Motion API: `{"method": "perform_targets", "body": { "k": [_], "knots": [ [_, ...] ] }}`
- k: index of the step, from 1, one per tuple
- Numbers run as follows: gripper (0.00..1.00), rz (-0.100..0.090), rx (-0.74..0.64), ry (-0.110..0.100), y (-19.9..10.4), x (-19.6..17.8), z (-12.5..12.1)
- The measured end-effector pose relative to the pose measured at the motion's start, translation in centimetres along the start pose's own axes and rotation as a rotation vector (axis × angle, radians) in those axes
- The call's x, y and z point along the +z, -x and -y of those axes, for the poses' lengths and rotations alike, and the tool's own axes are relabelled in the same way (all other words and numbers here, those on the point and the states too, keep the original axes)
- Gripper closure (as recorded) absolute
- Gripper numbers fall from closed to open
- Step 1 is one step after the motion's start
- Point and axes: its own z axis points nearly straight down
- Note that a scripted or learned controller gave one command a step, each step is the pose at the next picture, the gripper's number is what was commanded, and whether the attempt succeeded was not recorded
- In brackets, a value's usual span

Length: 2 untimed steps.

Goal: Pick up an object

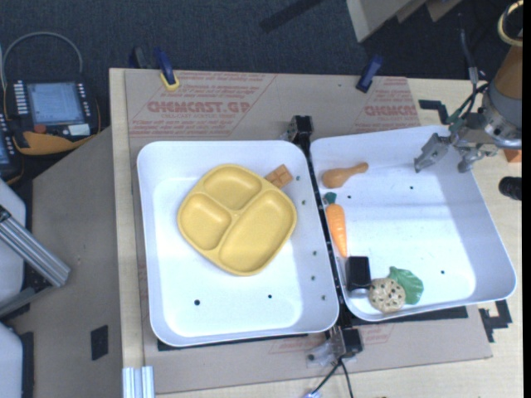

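Note:
In the right bin point(448, 222) a tan drumstick-shaped piece point(343, 174) lies near the back left corner. An orange carrot point(336, 228) lies along the bin's left wall. A small black block point(358, 272), a round cookie point(384, 293) and a green leafy piece point(408, 283) sit near the front left corner. My gripper point(448, 156) hangs over the back right part of this bin with its fingers spread apart and nothing between them.
The left bin point(166, 288) holds a yellow divided plate point(238, 219), with a small brown block point(279, 175) at the plate's back edge. A black clamp point(299, 128) sits at the back where the two bins meet.

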Motion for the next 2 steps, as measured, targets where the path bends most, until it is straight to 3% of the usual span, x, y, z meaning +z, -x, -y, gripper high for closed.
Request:
{"method": "perform_targets", "body": {
  "k": [1,2],
  "knots": [
    [0.00,0.004,-0.004,0.015,-0.1,-1.0,-0.3],
    [0.00,0.003,-0.005,0.014,-0.5,4.4,-1.3]
  ]
}}
